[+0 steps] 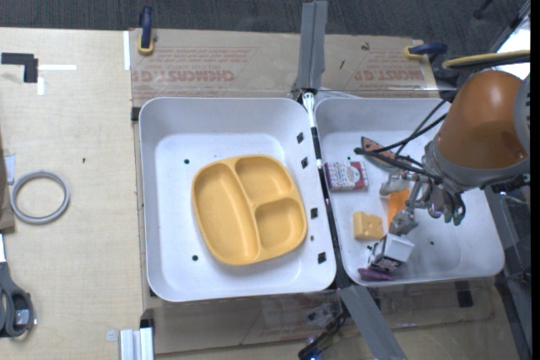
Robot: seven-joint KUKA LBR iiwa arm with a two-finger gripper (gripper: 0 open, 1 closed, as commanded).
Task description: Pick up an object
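hovering gripper (403, 219) – cheese wedge (368, 226) pts left

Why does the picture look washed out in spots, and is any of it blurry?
Camera view: glare whitens the top right corner, and the shallow white left bin looks bright; the yellow divided plastic plate is sharp; small items around the metal two-finger gripper look soft.

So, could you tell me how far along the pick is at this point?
Done: the arm has reached over the right bin, with the hand low among its items. In hand: nothing visibly; the cheese wedge, red packet and white box all lie on the bin floor. Left: gripping one item and lifting it. The yellow tray sits in the left bin.
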